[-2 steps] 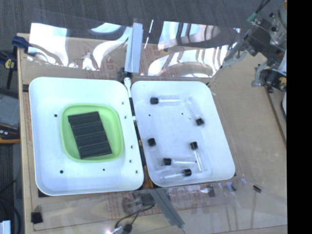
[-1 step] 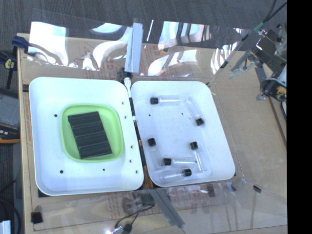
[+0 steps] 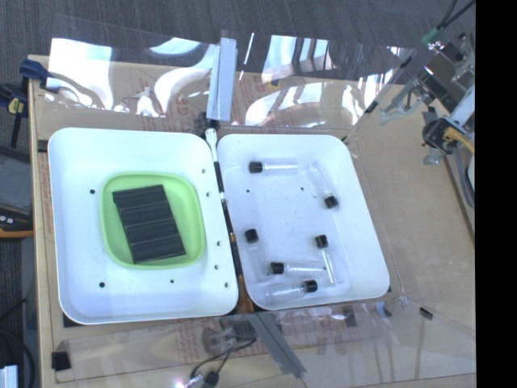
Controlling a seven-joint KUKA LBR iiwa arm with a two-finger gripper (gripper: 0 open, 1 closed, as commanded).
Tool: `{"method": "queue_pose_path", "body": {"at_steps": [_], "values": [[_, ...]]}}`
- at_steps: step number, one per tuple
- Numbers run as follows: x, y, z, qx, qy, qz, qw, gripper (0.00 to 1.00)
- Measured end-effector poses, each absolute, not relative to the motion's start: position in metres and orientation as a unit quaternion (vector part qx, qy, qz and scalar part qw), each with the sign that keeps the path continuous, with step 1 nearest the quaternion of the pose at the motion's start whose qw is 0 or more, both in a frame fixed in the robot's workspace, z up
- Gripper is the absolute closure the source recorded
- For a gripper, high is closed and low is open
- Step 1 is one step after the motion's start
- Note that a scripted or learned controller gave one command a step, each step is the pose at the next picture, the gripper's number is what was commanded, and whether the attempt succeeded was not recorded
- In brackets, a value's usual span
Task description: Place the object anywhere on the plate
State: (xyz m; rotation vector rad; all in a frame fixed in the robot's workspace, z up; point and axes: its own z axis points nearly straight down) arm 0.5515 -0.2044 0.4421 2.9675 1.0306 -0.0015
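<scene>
Dark ribbed block (image 3: 148,224) on green plate (image 3: 192,208)

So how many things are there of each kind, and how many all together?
white bins: 2
green plate: 1
dark ridged block: 1
clear tubes with black caps: 6
Total: 10

Clear tubes (image 3: 279,166) in the right bin (image 3: 367,241) nearly vanish vs. the white floor; mostly black caps (image 3: 255,167) show, so exact count unclear. Robot hardware (image 3: 444,63) at top right is cut by the frame edge; gripper can't be made out. Dark device (image 3: 12,188) cut at left edge.
</scene>
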Motion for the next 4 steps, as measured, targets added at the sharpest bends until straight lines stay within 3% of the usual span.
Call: {"method": "queue_pose_path", "body": {"at_steps": [1,2,3,4], "values": [[0.487,-0.196,0.442,0.952,0.307,-0.0019,-0.002,0.00],[0.495,-0.190,0.330,0.973,0.231,-0.0033,-0.002,0.00],[0.513,-0.210,0.412,0.971,0.237,-0.0014,-0.001,0.00],[0.477,-0.211,0.442,0.986,0.168,-0.0007,-0.001,0.00]]}}
